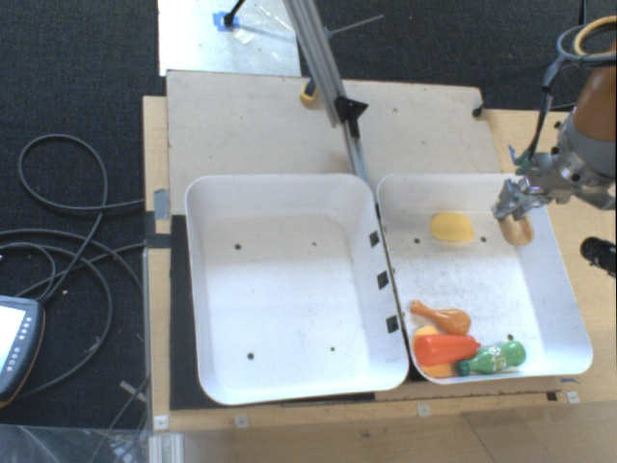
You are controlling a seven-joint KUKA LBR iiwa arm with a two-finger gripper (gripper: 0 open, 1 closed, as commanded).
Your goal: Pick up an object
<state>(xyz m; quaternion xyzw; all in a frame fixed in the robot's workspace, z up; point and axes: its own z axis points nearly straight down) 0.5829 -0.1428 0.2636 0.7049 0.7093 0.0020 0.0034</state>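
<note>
My gripper [514,216] hangs over the far right part of the right bin [559,287], reaching in from the right. A small tan-brown object [520,231] sits right at its fingertips, and the gripper looks shut on it. A yellow lemon-like object [451,227] lies on the bin floor to the left of the gripper. At the bin's near edge lie an orange drumstick-shaped toy [442,315], a red-orange carrot-like piece [444,347] and a green bottle [493,357].
The left bin [289,287] stands beside the right one, with a divider wall between them. A grey metal pole [323,56] slants over the back board. Cables [67,201] and a tablet [14,340] lie on the floor at left.
</note>
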